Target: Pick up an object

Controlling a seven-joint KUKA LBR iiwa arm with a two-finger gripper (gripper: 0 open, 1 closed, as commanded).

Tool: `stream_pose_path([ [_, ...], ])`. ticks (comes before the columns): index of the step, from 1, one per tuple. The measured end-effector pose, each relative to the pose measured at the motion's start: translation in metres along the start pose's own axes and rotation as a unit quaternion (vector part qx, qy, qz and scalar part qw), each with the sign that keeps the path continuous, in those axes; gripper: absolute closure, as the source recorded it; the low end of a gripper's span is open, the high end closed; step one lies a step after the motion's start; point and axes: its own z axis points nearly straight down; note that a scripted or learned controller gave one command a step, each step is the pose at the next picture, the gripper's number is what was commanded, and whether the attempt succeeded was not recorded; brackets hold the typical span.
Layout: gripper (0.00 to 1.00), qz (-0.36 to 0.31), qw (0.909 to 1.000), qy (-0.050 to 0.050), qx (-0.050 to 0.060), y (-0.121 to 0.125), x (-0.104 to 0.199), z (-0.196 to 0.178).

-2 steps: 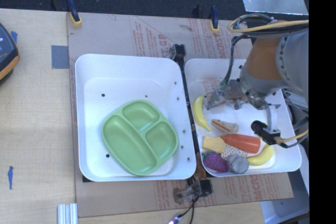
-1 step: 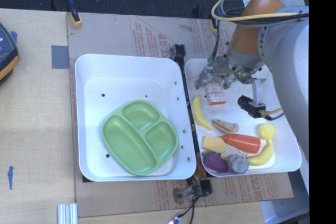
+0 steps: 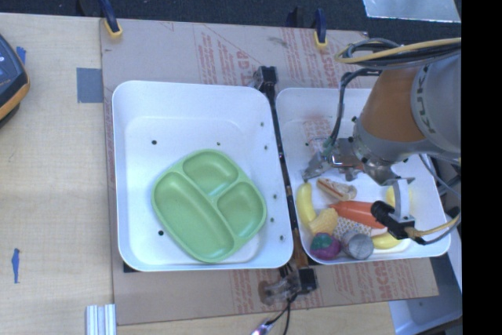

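Now the arm [image 3: 408, 102] is seen reaching in from the right over the right bin [image 3: 292, 102], with its orange band above the bin's far half. The gripper [image 3: 328, 161] is placed over the middle of that bin, just above a heap of small things. Whether it is spread or pressed together cannot be told from this angle.

The things to be picked are gathered in the near half of the right bin. A yellow banana [image 3: 304, 202] is laid along the bin's left wall. Just beside it, close under the gripper, a tan bread roll [image 3: 337, 188] is found, and an orange carrot [image 3: 357, 212] is laid just below the roll. A knobbly corn cob [image 3: 323, 222] is wedged between banana and carrot. At the near edge a purple and green ball [image 3: 325, 247] and a grey can [image 3: 360, 247] are set side by side, with a second yellow piece [image 3: 386, 241] just right of the can.

The left bin [image 3: 125, 169] is occupied by a green divided plate [image 3: 208, 204], laid flat toward its near side. Both bins are set on a brown cardboard sheet [image 3: 196, 51] on the wooden bench [image 3: 47, 192].
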Motion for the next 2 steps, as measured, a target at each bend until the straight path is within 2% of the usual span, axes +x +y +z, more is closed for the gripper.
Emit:
stream_pose_path([
  [1, 0.00, 0.001, 1.0000, 0.000, -0.001, 0.080, -0.012, -0.001],
  [2, 0.00, 0.000, 1.0000, 0.000, -0.001, 0.104, 0.003, -0.001],
])
